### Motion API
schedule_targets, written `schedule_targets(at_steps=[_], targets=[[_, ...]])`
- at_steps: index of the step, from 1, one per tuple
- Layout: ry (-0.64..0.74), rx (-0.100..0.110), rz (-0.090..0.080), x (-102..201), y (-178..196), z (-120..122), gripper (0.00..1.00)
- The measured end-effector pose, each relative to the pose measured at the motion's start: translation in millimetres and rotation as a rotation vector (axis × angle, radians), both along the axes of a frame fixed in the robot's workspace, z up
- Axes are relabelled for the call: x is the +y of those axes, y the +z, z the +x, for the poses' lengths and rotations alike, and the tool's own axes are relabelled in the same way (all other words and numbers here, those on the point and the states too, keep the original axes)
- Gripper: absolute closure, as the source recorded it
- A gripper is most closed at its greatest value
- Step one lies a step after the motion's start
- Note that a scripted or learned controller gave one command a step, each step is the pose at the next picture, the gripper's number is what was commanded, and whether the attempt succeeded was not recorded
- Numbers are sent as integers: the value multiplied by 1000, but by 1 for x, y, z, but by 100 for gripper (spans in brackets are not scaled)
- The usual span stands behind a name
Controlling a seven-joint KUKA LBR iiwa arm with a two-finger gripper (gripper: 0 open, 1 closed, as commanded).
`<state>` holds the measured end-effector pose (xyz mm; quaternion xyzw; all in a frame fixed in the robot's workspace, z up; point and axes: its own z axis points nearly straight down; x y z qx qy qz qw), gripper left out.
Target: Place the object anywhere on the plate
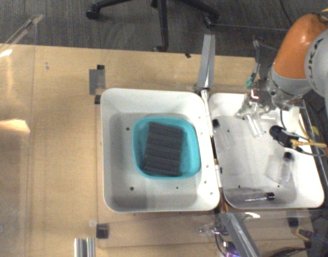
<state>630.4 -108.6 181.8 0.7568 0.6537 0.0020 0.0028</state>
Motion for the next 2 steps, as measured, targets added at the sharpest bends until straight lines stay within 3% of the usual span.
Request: schedule_targets(at_steps=[1,2], targets=[[0,0,0,0,0,0,0],[-28,-2,0,1,44,-1,0]])
